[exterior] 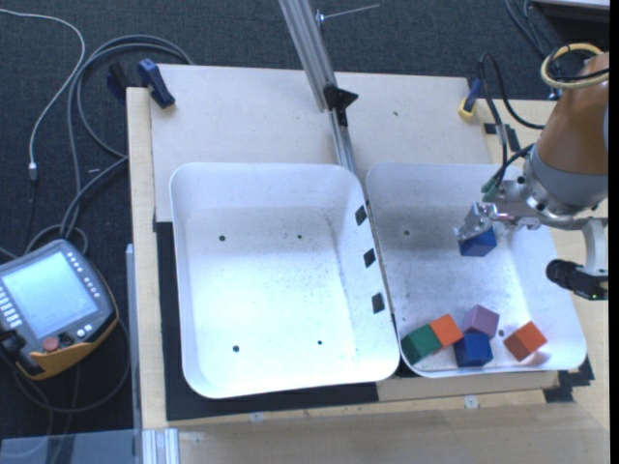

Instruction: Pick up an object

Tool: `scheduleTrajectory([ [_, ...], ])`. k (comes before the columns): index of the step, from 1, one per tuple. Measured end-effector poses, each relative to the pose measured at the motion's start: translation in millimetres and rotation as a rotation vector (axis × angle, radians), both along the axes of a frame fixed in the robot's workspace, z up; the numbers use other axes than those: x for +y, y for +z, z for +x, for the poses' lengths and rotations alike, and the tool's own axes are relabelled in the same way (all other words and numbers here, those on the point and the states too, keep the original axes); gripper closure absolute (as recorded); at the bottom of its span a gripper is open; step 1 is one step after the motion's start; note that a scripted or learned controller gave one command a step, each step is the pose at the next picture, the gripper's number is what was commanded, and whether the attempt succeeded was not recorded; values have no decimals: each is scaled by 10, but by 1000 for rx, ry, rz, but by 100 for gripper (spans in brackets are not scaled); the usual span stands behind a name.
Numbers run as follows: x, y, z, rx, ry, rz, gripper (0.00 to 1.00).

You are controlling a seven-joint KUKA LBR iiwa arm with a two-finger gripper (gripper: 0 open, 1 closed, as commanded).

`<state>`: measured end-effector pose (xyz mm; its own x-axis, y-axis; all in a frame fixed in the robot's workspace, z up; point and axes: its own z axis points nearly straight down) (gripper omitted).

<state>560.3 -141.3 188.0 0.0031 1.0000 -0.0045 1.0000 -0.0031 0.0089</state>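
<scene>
The arm reaches in from three o'clock, its orange band above the wrist, and the hand hangs over the right bin toward that bin's one o'clock area. A blue block sits between the fingers, so the hand is closed on it. The remaining blocks cluster at the bin's six o'clock edge: a green cube, an orange cube touching it, a dark blue cube, a purple cube just behind that, and a second orange cube slightly apart toward four o'clock. The left bin lies beside it on the tabletop. A teach pendant rests on the floor at nine o'clock.
</scene>
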Motion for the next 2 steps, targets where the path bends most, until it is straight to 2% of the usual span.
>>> scheduleTrajectory([
  [1, 224, -390, 288, 7, 7, 4, 100],
  [2, 826, 146, 166, 3, 11, 7, 100],
])
